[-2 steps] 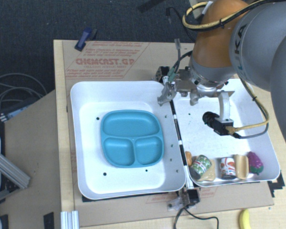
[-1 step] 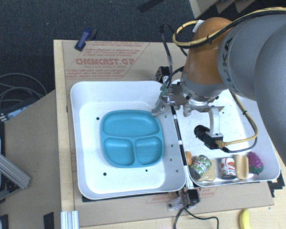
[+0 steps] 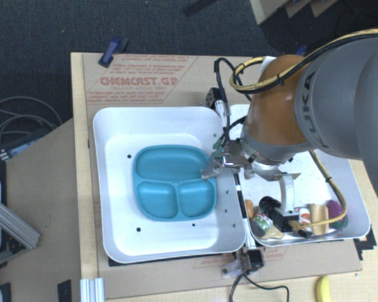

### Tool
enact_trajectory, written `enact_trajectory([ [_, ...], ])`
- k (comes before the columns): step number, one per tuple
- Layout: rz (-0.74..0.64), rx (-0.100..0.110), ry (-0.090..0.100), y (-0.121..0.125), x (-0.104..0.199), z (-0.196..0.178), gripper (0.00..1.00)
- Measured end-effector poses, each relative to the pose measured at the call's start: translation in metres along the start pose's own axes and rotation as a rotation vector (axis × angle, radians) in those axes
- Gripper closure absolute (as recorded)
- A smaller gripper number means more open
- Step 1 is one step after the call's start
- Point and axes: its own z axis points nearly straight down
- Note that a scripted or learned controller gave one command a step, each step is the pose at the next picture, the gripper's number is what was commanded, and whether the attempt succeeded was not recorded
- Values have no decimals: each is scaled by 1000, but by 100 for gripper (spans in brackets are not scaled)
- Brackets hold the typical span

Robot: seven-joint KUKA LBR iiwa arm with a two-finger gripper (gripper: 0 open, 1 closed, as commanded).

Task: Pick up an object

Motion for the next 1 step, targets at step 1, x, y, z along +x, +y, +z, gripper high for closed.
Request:
enact_trajectory([
  [1,0,-4,-2,100,-95,-1,0],
])
